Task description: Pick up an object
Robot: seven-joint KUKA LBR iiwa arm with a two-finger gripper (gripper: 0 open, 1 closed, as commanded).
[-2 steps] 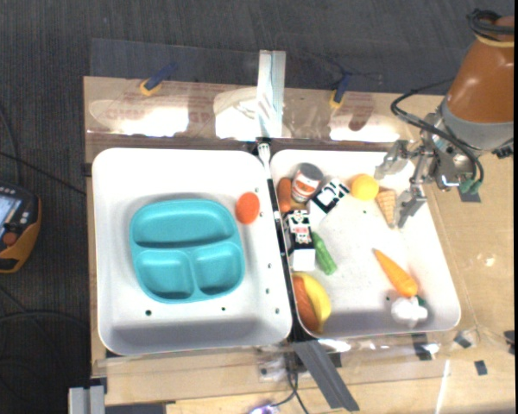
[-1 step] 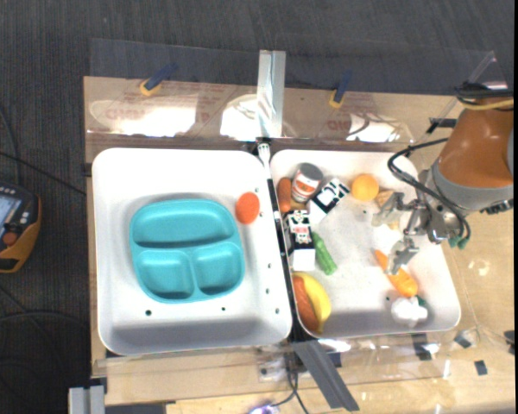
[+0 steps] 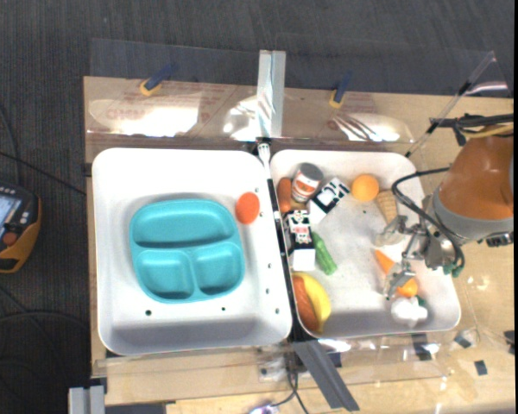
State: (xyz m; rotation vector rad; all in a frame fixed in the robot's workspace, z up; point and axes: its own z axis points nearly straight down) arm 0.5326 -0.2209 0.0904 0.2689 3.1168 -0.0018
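My gripper (image 3: 394,257) hangs low over the right side of the right bin (image 3: 363,322), below the arm's orange band. Its two fingers stand apart, one finger (image 3: 392,229) toward the back and the other toward the front. An orange wedge (image 3: 383,260) lies on the bin floor in the gap between them, and neither finger visibly touches it. Just in front lie a small orange piece (image 3: 407,289) and a white lump (image 3: 409,310). Further left in this bin are an orange ball (image 3: 365,186), a tan cone (image 3: 387,203), a can (image 3: 307,182) and a green piece (image 3: 325,255).
A yellow and red fruit (image 3: 312,300), a white cube (image 3: 303,258) and black-and-white blocks (image 3: 330,195) crowd the right bin's left side. The left bin (image 3: 112,317) holds a teal divided plate (image 3: 188,248) and a small orange ball (image 3: 248,206). Cables trail at the right.
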